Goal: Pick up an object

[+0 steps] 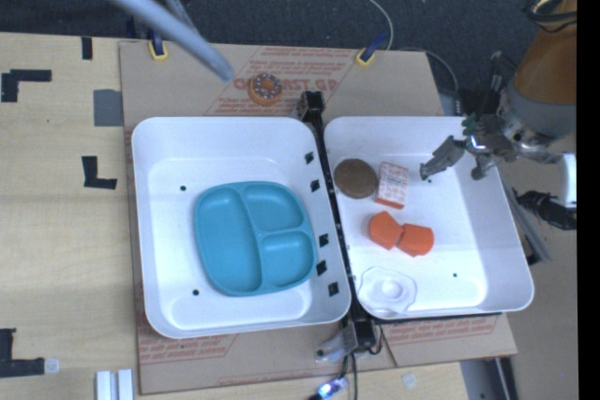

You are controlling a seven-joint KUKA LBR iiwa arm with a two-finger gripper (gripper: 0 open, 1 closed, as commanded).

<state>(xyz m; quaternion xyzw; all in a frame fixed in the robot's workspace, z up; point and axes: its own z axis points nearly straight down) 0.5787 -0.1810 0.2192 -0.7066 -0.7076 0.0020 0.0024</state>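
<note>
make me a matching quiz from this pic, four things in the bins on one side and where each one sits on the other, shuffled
Things:
1. blue divided plate
2. brown round piece
3. orange pieces
4. clear lid

Places:
A. near front edge of the right bin
B. middle of the right bin, below the small white packet
C. left bin
D. right bin, close to the divider, left of the packet

Pairs: 1-C, 2-D, 3-B, 4-A
</note>
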